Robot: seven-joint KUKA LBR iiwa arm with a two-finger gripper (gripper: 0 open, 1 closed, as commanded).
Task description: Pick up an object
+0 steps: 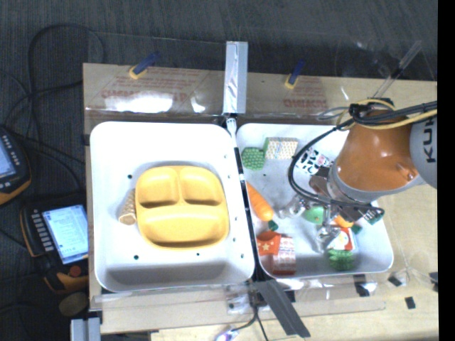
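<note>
Overhead view, read left to right. A dark carpeted floor (142, 13) surrounds my bench; a black cable (43, 41) loops across it at upper left. At the far left edge lies a handheld controller (11, 165), and below it a small lit screen (65, 233).

The bench top is a brown board (106, 84) with clear plastic sheeting along its far side, held by a blue clip (144, 65). The left bin (106, 261) holds a yellow divided tray (183, 204), set a little aslant near its middle. A tan cone (128, 208) lies touching the tray's left edge.

A metal strip (236, 77) stands at the far end of the seam between the bins, with a second clip (294, 75) to its right.

The right bin (380, 254) holds the things to pick. At its far left are a green round piece (252, 157) and, just beside it, a pale dotted block (281, 148). A carrot (259, 204) lies along the left wall, and a red box (276, 249) sits near the front.

My claw (320, 219) is low over the bin's middle, under my orange band (373, 158). A small green piece (313, 215) lies right at it. An orange-and-white item (343, 240) and a green lump (342, 260) lie just in front. Whether my claw is open, closed or gripping anything I cannot tell.
</note>
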